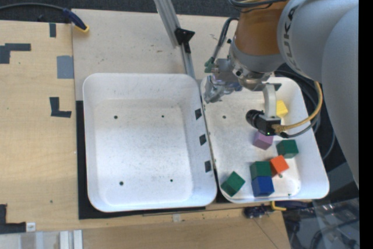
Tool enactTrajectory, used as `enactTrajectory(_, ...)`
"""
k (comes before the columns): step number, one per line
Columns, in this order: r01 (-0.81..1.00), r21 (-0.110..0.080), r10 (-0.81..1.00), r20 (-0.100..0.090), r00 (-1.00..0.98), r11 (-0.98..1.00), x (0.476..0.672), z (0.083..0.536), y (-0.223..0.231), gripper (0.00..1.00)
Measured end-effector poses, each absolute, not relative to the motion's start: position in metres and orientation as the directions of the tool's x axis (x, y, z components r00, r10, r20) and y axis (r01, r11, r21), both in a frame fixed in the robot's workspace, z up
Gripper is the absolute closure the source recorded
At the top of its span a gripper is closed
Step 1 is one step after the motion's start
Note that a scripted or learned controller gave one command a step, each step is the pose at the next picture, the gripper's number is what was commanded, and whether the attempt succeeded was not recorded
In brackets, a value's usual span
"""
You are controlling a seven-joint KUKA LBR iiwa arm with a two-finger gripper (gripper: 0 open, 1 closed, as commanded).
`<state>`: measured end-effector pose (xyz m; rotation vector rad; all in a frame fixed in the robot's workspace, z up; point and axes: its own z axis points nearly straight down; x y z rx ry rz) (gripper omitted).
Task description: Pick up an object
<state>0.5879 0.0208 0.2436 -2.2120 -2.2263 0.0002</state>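
Several small blocks lie in the right bin. A yellow block sits near its right wall and a purple block lies just below it. Lower down are a dark green block, an orange block, a green block and a blue block. Another green block rests near the front left corner. My gripper hangs over the bin's back left corner, well apart from all the blocks, with nothing visibly held.
The left bin stands beside the right one, sharing a middle ridge. A slanted metal rail runs down to the bins' back edge. The arm's orange band and grey body overhang the right bin's back.
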Motion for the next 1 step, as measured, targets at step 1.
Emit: enactTrajectory(1, 1.000, -0.003, 1.000, 0.002, -0.007, 0.007, 0.5709, 0.2459, 0.0706, 1.00)
